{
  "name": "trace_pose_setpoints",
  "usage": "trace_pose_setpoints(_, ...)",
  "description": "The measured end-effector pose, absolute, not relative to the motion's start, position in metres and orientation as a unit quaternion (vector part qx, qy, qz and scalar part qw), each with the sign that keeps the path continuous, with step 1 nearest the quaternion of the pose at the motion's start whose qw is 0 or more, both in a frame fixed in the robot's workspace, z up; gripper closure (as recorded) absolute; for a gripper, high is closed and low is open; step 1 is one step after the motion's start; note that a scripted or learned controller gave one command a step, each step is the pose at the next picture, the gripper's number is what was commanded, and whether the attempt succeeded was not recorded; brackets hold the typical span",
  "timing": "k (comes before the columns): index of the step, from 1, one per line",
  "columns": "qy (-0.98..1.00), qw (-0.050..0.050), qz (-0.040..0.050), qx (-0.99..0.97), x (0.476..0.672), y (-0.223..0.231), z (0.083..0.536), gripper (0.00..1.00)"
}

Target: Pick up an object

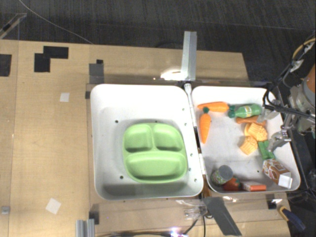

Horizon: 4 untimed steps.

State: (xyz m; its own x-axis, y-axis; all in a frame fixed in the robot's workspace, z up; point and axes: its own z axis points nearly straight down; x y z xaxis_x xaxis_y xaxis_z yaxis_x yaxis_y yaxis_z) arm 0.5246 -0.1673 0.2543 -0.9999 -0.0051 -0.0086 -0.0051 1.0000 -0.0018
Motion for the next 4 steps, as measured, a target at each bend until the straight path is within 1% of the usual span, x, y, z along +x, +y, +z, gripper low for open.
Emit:
trace_pose_setpoints(1,0.996,0.000,0.0010,-0.084,0.498,-0.194,0.117,0.00)
trace_pose_setpoints(2,0.983,0.008,-0.0037,-0.184,0.509,-0.142,0.091,0.00)
trace_pose_setpoints(3,0.982,0.018,-0.0061,-0.188,0.516,-0.139,0.106,1.00)
trace_pose_setpoints(4,0.957,0.005,-0.0018,-0.290,0.511,-0.130,0.145,1.00)
